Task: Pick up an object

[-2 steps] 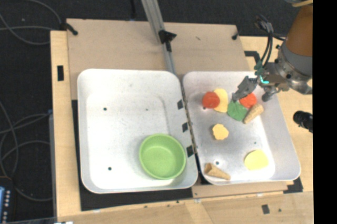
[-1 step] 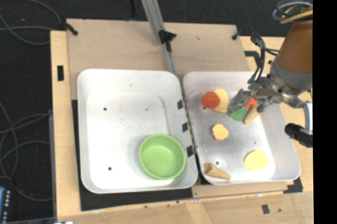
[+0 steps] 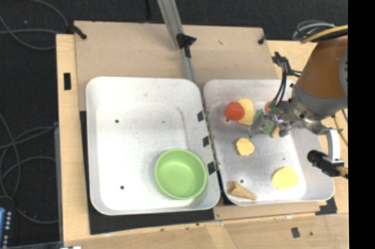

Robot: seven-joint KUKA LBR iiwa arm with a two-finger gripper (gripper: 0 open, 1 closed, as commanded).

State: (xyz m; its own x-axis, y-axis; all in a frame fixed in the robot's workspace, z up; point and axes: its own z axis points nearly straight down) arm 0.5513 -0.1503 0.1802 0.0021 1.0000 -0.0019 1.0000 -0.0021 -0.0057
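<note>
In the right bin (image 3: 304, 192) lie a red ball (image 3: 234, 111) touching a pale yellow piece (image 3: 246, 108), a small yellow lump (image 3: 245, 147), a flat yellow disc (image 3: 285, 178) and a tan cone-shaped piece (image 3: 241, 190) at the front rim. My gripper (image 3: 266, 123) hangs low over the bin's middle, just right of the red ball and the yellow piece and above the small yellow lump. A bit of green shows at its tip, too small to name. A green bowl (image 3: 180, 173) sits in the left bin (image 3: 117, 107) near its front right corner.
A slanted metal pole (image 3: 170, 13) rises from the back of the bench between the bins. The arm's orange band (image 3: 325, 69) hangs over the right bin's far right side. A black clamp (image 3: 323, 160) juts over the right rim.
</note>
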